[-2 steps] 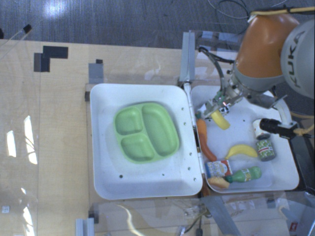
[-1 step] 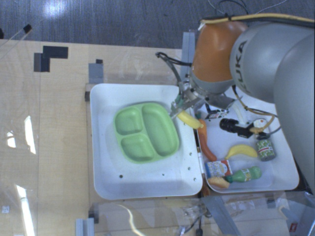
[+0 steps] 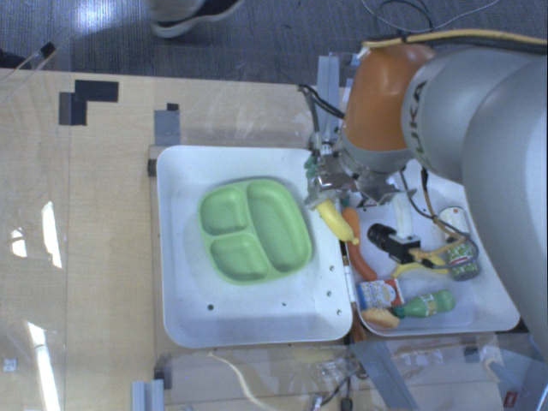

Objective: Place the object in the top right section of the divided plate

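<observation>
You're looking at the gripper (image 3: 329, 188) hanging over the seam between the two bins, fingers clamping the top end of a yellow banana (image 3: 333, 218). Its long axis is running diagonally, lower tip pointing down-right toward the right bin (image 3: 488, 306). The green divided plate (image 3: 254, 229) is sitting in the left bin (image 3: 257, 319), just beside the banana.

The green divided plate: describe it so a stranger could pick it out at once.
Look at the two white bins side by side and take the left bin, the larger one. The green divided plate lies flat near its middle, apart from the toy food heaped in the right bin. It is the only pale green, rounded thing with three sunken sections.
</observation>
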### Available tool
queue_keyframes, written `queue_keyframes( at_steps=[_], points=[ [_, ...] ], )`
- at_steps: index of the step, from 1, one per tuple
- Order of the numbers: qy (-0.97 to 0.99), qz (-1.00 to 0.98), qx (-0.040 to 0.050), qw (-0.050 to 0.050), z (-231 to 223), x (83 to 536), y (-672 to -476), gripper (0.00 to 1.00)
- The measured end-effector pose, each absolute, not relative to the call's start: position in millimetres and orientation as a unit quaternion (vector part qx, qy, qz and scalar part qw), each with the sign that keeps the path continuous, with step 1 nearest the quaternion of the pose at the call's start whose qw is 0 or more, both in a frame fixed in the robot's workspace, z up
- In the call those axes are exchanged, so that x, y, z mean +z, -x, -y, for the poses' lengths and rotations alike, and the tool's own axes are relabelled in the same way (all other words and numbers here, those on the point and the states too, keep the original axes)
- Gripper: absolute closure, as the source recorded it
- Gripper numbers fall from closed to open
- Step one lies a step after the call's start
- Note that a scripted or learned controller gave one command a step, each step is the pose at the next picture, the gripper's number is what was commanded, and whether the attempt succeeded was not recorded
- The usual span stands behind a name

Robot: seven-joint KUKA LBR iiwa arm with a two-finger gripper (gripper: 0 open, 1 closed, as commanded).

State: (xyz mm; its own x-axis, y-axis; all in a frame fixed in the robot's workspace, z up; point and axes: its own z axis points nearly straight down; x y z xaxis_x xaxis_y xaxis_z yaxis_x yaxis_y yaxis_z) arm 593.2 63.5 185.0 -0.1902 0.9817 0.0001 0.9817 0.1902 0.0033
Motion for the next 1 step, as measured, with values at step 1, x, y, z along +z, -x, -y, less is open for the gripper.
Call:
queue_keyframes(
  at_steps=[1],
  points=[
    [-0.557,-0.831,0.0027,0.002,-138.9,215.9,-584.8,1.00]
  ],
)
